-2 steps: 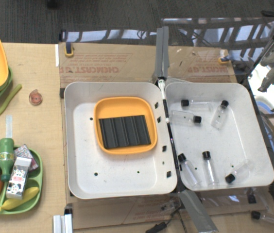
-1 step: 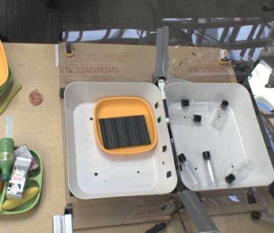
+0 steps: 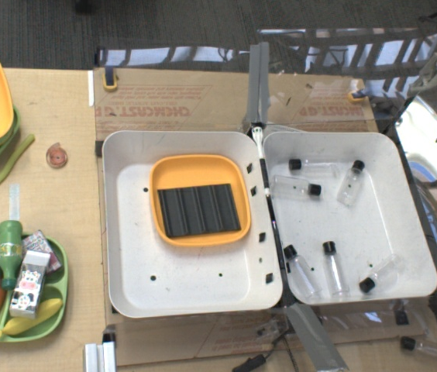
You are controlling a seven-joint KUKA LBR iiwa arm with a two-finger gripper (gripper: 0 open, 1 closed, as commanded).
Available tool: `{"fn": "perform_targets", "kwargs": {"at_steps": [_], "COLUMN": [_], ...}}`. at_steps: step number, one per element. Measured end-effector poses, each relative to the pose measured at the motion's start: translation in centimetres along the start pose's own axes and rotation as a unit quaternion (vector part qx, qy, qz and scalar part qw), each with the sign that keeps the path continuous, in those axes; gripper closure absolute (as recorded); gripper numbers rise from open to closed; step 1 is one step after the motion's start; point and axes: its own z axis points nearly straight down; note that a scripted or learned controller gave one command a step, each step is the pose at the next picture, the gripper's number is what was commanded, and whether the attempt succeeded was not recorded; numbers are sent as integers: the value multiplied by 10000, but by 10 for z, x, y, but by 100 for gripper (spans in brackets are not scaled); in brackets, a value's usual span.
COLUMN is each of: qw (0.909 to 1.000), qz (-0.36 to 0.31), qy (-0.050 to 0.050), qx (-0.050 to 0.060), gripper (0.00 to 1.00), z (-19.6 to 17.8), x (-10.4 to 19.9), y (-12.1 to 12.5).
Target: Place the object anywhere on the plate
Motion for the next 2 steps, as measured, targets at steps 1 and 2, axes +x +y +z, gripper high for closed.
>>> {"fn": "perform_targets", "kwargs": {"at_steps": [1,2], "qw": [9854,9431], "qz": [-1705,-3324], "qy": [2,-11], "qx": [-9,-3], "gripper": [0,0], "z": [83,31], "x": [-22,-23], "y": [-6,-7]}}
